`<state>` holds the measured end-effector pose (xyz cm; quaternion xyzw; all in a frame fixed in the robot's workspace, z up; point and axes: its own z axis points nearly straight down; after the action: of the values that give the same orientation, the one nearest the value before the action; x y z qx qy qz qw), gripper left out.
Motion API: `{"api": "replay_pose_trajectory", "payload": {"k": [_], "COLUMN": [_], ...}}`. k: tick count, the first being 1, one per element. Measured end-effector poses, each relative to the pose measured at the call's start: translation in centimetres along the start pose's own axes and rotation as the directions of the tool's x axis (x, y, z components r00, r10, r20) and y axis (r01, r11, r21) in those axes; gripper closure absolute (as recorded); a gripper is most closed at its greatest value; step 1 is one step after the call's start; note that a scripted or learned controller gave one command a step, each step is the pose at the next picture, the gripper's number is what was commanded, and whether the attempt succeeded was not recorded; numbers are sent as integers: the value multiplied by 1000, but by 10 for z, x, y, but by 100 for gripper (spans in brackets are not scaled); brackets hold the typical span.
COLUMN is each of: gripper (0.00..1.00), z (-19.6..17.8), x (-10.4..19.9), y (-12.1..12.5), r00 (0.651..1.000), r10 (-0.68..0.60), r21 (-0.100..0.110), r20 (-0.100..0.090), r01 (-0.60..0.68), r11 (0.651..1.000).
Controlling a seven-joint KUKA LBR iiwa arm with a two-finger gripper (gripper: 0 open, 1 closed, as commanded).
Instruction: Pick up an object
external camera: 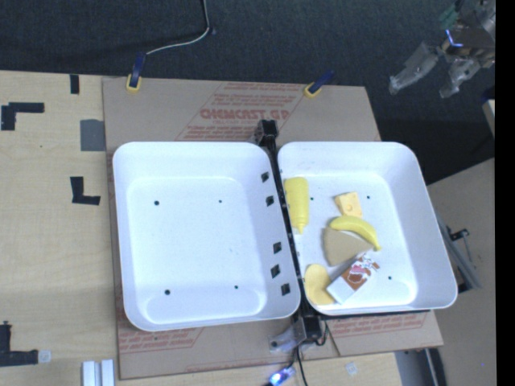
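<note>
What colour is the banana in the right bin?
Yellow; the banana shows clearly in the camera view, lying on a tan piece.

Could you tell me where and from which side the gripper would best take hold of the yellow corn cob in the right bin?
Probably across the middle of the corn cob, coming straight down from above. It lies flat and long beside the divider wall of the right bin, apart from the banana. Closing across its narrow width suits that shape, though the wall leaves little room on that side. The gripper hangs well outside the bins.

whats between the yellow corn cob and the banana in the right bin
In the camera view, the corn cob and the banana are separated by bare white bin floor. The cheese wedge lies just above that stretch.
</note>
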<state>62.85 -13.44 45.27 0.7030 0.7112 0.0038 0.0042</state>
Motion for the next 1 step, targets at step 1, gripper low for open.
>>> {"api": "replay_pose_trajectory", "payload": {"k": [1], "gripper": [0], "z": [-88], "x": [42], "y": [36], "r00": [1000], "r10": [5], "r21": [0], "r20": [2], "r01": [-5], "r11": [1000]}}
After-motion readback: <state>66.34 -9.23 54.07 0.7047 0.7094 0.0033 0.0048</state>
